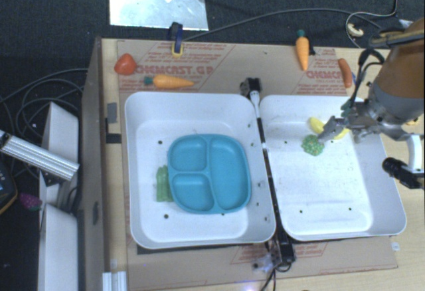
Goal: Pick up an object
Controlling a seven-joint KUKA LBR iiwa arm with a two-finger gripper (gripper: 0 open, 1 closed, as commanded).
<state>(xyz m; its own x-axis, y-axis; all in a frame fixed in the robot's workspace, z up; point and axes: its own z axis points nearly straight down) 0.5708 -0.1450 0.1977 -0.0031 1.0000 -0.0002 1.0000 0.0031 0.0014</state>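
Observation:
In the right bin (pixel 332 216), near its upper middle, lies a small green broccoli-like piece (pixel 312 145). Just above and to its right is a yellow object (pixel 319 125), partly covered by the gripper. My gripper (pixel 334 130) hangs low over the yellow object and reaches in from the right, its tip just up and right of the green piece. The arm's grey wrist and orange band (pixel 402 77) hide the bin's upper right corner. I see nothing lifted off the bin floor.
The left bin (pixel 149 117) holds a blue divided plate (pixel 209 173) with a green piece (pixel 163 183) beside its left edge. On the cardboard behind the bins lie a red item (pixel 125 64), two toy carrots (pixel 171 82) (pixel 302 52) and an orange stick (pixel 344 72).

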